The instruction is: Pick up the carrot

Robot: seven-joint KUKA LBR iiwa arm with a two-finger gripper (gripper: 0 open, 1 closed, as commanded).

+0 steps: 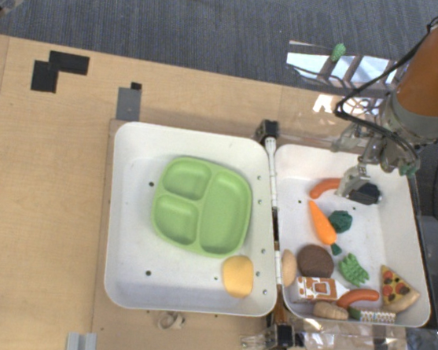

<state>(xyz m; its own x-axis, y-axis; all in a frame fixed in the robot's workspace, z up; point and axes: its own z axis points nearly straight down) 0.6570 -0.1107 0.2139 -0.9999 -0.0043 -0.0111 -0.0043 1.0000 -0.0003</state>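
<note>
The carrot (pixel 322 222) lies in the right bin (pixel 414 234), orange and slanting, its thick end toward the back left and its small green tip at the lower right. My gripper (pixel 356 181) hangs over the back of that bin, up and to the right of the carrot and apart from it. It sits between a curved orange-red piece (pixel 324 187) and a black object (pixel 365 194). Nothing of the carrot is near it.
A dark green piece (pixel 342 221) sits right beside the carrot. A brown round item (pixel 315 260), a leafy green (pixel 353 268), a pizza slice (pixel 397 289), a sausage (pixel 358 297) and a small box (pixel 318 288) crowd the front. The left bin (pixel 130 223) holds a green divided plate (pixel 203 206) and a yellow lump (pixel 237 275).
</note>
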